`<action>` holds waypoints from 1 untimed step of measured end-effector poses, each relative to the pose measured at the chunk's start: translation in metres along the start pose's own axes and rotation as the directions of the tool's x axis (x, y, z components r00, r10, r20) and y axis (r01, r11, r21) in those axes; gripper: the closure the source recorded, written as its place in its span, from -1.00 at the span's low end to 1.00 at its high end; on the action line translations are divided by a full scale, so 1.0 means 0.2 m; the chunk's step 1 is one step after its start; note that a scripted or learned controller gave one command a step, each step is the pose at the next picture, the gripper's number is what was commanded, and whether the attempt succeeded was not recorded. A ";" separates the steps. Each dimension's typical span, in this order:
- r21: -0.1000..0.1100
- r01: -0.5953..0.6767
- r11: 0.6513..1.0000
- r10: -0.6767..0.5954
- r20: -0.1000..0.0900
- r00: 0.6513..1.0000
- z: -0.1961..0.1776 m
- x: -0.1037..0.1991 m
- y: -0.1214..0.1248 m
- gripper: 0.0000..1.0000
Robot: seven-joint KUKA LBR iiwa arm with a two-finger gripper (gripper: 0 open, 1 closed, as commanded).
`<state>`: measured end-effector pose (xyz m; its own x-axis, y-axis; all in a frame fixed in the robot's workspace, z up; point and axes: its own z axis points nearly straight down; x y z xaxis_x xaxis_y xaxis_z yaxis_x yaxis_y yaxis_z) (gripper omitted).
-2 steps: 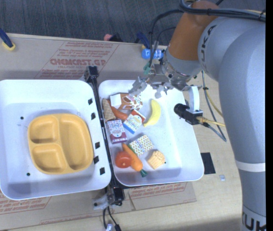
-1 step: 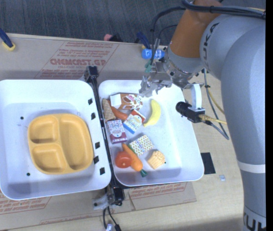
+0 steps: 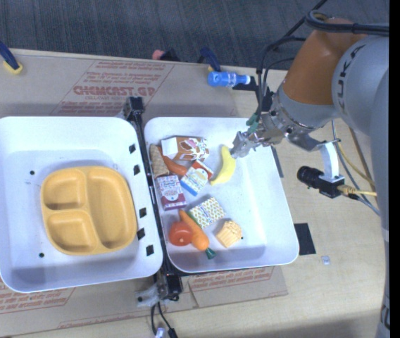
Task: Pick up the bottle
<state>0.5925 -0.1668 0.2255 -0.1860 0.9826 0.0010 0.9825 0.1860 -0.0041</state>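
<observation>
Here, banana sits just beside jaws.

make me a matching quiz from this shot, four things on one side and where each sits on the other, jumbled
Things:
1. yellow divided plastic tray
2. yellow toy banana
3. orange toy carrot with green tip
4. blue plastic clamp

Places:
A. near front of the right white bin
B. on the cardboard behind the right bin
C. middle of the left white bin
D. right bin, just below the robot hand

Pairs: 1-C, 2-D, 3-A, 4-B
</observation>
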 end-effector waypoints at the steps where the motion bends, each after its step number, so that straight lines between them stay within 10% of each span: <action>1: 0.000 -0.123 0.992 0.123 0.000 0.992 -0.19 -0.15 -0.39 1.00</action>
<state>0.5211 -0.2117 0.2639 -0.0635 0.9980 0.0005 0.9980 0.0635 -0.0042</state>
